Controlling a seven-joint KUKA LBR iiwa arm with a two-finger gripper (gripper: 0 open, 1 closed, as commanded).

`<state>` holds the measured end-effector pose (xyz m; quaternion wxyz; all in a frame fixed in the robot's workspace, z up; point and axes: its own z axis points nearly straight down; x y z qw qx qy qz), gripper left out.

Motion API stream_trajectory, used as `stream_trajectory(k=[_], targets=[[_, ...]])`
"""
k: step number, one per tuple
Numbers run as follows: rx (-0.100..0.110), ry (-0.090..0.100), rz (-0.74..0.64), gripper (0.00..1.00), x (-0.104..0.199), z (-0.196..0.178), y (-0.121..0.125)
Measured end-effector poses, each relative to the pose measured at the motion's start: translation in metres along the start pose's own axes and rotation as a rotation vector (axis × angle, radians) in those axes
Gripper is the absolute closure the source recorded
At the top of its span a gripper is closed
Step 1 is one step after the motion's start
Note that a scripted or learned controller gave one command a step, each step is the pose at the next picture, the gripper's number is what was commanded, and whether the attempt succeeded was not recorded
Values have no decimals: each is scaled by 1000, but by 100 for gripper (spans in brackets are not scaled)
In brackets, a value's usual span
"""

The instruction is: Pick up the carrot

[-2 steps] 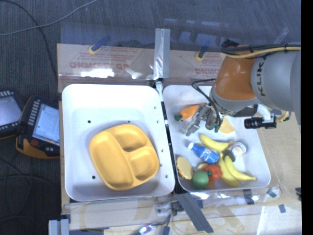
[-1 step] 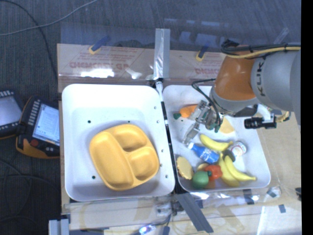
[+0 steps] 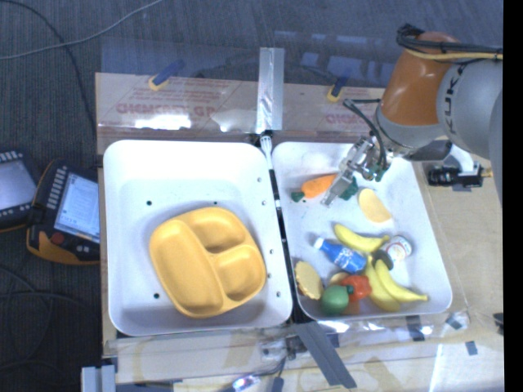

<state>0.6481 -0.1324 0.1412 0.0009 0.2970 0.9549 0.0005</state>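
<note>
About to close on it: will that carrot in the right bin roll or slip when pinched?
The carrot lies on its side on the smooth white bin floor, so a nudge would probably roll it. Its taper looks apt to squirt out of a pinch near the tip. It looks like a rigid toy, likely light. The pincer hangs at its right end.

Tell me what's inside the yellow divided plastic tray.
The yellow divided plastic tray, in the left white bin, shows bare compartments with nothing in them. What lies beneath it is covered.

Robot lab bench

An industrial arm (image 3: 445,96) is reaching over two white bins (image 3: 122,178) taped onto a cardboard-covered bench (image 3: 188,100), while a teach pendant (image 3: 69,215) and loose cables (image 3: 49,31) are lying on grey carpet (image 3: 49,80) alongside.
</note>
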Motion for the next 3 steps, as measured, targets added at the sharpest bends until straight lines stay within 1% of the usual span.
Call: stream_trajectory(k=[1,2,3], targets=[[-4,-15,296,0,6,46,22],[-9,-26,294,100,3,32,24],[3,1,376,100,36,-41,73]])
